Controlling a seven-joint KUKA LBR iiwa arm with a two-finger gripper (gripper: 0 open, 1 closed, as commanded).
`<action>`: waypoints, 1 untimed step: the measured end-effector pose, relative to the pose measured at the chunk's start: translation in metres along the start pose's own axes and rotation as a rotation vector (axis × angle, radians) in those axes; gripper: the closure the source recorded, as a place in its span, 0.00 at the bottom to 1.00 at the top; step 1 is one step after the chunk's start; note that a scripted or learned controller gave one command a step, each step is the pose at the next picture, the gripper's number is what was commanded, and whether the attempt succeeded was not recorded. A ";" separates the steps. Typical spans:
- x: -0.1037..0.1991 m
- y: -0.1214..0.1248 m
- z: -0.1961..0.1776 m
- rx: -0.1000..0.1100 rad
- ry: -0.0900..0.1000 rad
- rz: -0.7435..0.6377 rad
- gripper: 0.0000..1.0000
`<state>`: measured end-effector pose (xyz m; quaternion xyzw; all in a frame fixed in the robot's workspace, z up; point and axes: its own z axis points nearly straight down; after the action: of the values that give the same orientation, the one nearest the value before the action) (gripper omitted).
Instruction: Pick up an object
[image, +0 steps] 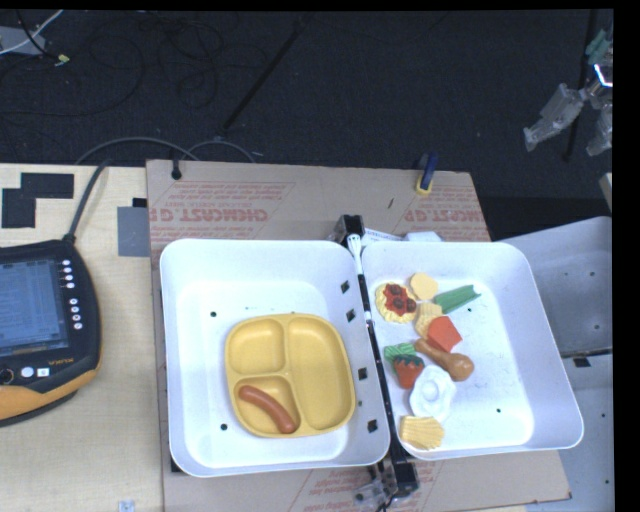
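The right bin (530, 420) holds a cluster of toy foods along its left side. Among them are a small pizza (397, 301), a yellow chip (424, 287), a green bean pod (457, 297), a red-orange block (444, 333) and a brown drumstick (447, 361). Below these lie a red strawberry with green leaves (406, 369), a fried egg (432, 394) and a ridged yellow crisp (422, 432). My gripper (556, 112) hangs high at the top right, over the dark floor, far from both bins and holding nothing.
The left bin (190, 290) carries a yellow divided plate (288, 372) with a sausage (267, 408) in its front compartment. A black divider (362, 330) runs between the bins. A teach pendant (40, 320) lies on the bench at far left. A blue clip (427, 172) sits on the cardboard's back edge.
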<state>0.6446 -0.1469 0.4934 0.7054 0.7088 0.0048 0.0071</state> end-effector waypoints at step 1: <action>0.000 0.000 0.002 0.022 0.003 -0.002 1.00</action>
<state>0.6446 -0.1467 0.4916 0.7046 0.7096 -0.0021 -0.0014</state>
